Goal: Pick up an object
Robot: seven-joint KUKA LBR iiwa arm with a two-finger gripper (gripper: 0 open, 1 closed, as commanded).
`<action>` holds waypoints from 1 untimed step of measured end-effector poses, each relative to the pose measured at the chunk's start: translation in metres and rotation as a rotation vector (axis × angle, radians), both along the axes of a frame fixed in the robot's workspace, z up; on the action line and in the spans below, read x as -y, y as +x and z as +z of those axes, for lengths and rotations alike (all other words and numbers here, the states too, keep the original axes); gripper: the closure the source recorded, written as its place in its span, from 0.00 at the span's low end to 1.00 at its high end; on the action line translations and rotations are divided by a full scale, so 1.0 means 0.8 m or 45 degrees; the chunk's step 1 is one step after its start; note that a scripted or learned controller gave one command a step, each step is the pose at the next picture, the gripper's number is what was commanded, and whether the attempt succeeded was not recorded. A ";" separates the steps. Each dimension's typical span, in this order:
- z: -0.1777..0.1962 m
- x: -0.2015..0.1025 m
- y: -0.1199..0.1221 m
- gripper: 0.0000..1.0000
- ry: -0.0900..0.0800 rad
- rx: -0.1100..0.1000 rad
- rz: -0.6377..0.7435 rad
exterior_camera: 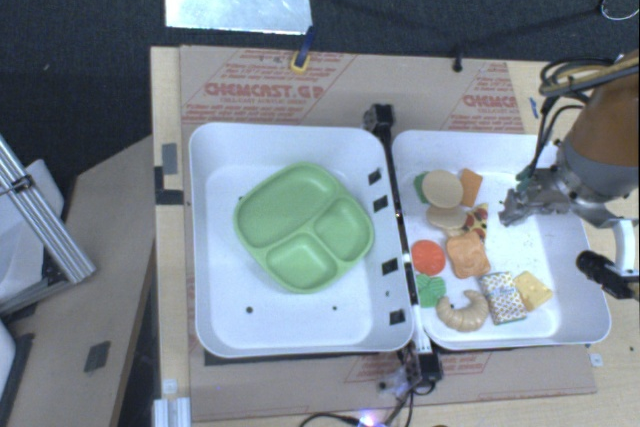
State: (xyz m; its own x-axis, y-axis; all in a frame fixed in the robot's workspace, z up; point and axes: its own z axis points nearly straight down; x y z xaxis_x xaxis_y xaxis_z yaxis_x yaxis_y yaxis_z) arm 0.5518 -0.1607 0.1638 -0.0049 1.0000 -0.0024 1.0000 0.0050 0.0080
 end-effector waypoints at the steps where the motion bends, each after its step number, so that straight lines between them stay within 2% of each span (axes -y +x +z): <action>1: 0.081 0.002 0.005 1.00 0.000 0.000 0.001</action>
